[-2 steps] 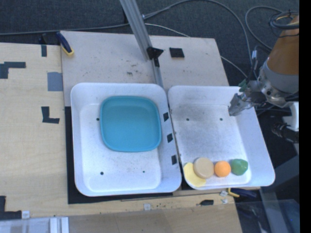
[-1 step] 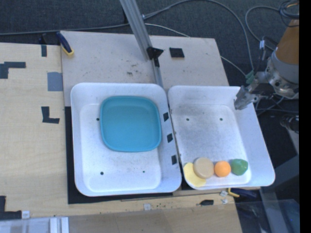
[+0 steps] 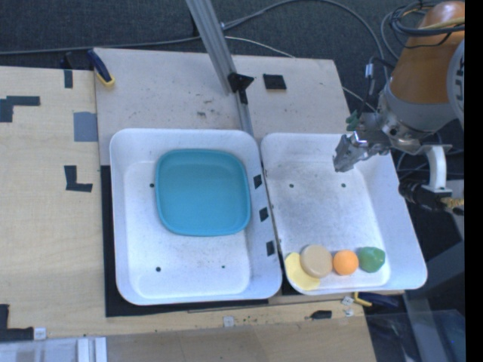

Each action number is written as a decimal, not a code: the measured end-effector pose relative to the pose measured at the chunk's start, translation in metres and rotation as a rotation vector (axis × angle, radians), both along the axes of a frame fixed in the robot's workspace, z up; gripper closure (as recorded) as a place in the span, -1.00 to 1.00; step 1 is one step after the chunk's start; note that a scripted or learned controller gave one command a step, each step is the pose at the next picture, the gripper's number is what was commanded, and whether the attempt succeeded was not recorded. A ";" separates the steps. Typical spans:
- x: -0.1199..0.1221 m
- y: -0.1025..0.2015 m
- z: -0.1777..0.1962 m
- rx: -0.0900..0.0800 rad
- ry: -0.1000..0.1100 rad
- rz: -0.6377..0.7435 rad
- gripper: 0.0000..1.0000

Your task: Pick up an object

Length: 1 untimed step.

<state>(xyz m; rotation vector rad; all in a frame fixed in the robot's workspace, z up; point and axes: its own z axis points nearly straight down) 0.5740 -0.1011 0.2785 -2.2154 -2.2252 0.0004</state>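
The gripper (image 3: 346, 157) of the grey-and-orange arm (image 3: 423, 74) hangs over the upper right part of the right-hand white bin (image 3: 324, 202), its metal tip pointing down toward the speckled floor; nothing is seen between its tips, and the view does not let one tell whether it is released or clenched. Along that bin's near edge four small things lie in a row, well apart from the gripper: a yellow flat piece (image 3: 296, 276) at the left, a tan round disc (image 3: 316, 261) resting partly on it, an orange ball (image 3: 346, 263) just beside the disc, and a green rounded object (image 3: 370, 259) at the right end, close to the ball. The left-hand white bin (image 3: 136, 277), side by side with the first, carries a blue square plate (image 3: 202, 191) with rounded corners, lying flat in its upper middle. Both bins sit on a bench (image 3: 151, 89) of pale board, where a slanted metal bar (image 3: 215, 44) runs down to the gap between them.
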 end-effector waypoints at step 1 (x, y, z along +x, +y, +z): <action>0.000 0.058 -0.001 0.000 0.000 0.000 1.00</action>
